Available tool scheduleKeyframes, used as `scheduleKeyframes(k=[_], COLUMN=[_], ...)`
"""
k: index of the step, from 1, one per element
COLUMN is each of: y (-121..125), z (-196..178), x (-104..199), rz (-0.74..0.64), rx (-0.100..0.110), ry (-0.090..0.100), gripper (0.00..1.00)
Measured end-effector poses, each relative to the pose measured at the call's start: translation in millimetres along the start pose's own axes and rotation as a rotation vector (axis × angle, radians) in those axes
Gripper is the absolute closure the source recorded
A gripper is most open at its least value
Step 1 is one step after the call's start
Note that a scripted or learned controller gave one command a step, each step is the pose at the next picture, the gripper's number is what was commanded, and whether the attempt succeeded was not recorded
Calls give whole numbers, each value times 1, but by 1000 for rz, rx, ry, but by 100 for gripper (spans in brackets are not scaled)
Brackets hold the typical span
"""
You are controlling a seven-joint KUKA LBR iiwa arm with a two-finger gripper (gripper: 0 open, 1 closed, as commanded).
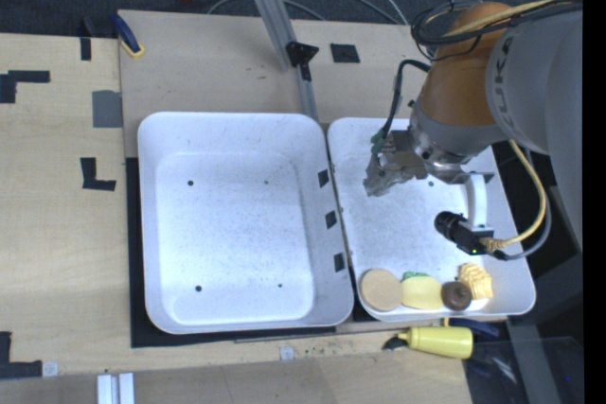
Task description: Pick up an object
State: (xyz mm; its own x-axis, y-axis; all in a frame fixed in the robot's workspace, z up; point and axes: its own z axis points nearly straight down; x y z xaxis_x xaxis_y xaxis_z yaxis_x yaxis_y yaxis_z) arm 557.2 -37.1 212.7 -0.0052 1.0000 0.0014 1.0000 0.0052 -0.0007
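Gripper [381, 177] low over right bin [398, 232], open-or-closed state unclear, toys [421, 290] near.

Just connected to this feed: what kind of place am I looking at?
Probably a robotics lab test bench: two white bins sit on a taped-up bench, the claw hangs over the right one, and small toy-like objects cluster in its near corner.

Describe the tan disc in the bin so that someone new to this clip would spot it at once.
Take the right bin, under the arm. Along its near edge lies a row of small items; the tan disc is the leftmost, beside a yellow piece. It alone is flat, round and beige.
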Motion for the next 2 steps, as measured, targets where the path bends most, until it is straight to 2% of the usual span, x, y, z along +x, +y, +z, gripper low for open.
scheduleKeyframes(k=[1, 2], y=[7, 24], z=[-11, -7], x=[54, 112], rz=[0, 0], rx=[-1, 1], ry=[0, 0], gripper=[100, 100])
